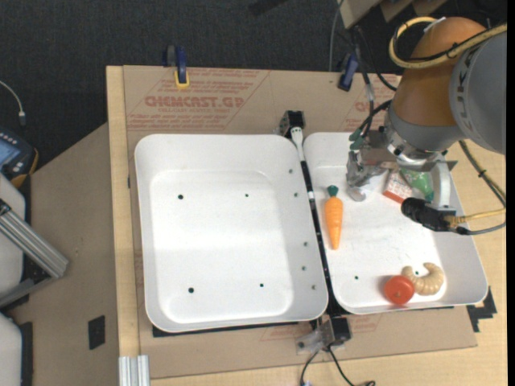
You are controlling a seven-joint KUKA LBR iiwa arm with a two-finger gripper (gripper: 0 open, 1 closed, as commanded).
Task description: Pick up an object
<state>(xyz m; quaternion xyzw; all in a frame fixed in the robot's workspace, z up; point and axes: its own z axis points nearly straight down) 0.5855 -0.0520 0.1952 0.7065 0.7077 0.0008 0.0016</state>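
Above the right bin (475,284), toward its far end, the gripper (357,185) was seen lowered close to the white floor, with the grey arm (483,87) and its orange band (430,63) reaching in behind it. Whether the jaws were released or clenched could not be told from the slanted view, and nothing was seen held there. A toy carrot (333,222) was laid lengthwise just beside the divide between the bins, its green top (331,190) near the gripper but apart from it. A red and green packet (406,185) was partly hidden under the wrist. Near the front edge of the same bin, a red ball-like object (398,289) was seen touching a curled, cream-coloured piece (430,278). Both bins, the left bin (153,240) included, were borne by a brown board (121,175).
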